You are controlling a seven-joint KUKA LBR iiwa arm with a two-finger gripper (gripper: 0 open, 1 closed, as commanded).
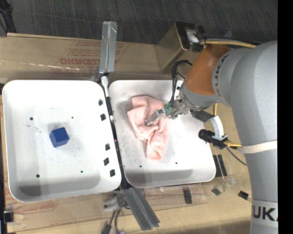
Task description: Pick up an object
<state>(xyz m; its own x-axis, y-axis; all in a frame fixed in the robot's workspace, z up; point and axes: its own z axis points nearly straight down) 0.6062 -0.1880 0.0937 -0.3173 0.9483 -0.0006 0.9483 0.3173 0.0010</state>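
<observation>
I see the grey arm with its orange band reaching in from the right, over the right-hand shallow white bin. Its two-finger gripper is down on the crumpled pink cloth, which lies in the middle of that bin, nearer the dividing wall. A metal finger touches the cloth's upper folds, but I cannot tell whether the claw is wide, narrow or gripping fabric. In the left-hand white bin, a small blue cube sits alone, well apart from the arm.
</observation>
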